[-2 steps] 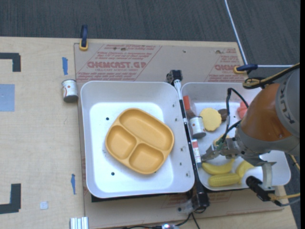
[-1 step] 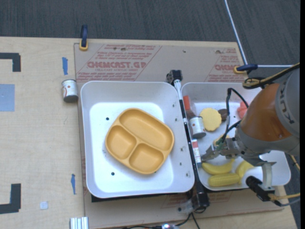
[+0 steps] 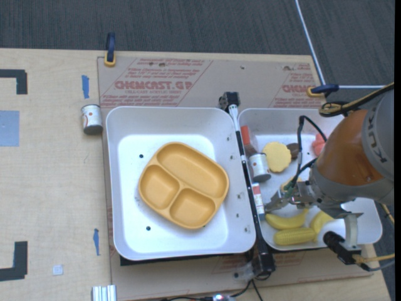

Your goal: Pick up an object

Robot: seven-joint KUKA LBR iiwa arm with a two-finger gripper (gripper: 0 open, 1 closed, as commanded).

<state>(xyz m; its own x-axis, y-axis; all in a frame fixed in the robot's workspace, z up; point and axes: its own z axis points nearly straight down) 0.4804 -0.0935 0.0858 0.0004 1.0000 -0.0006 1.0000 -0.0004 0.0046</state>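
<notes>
- Gripper [image 3: 283,199] low in right bin [image 3: 374,231], pointing left; finger spread unclear, grip cannot be told.
- Banana [image 3: 287,219] and corn cob [image 3: 294,236] just below it, near front edge.
- Arm [image 3: 357,162] bends in from right.

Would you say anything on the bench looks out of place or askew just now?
One thing: a small can lies on its side on the bench, outside the left bin, while the toy food sits in the right bin. The yellow divided plate rests at a slant in the left bin, undamaged.
</notes>
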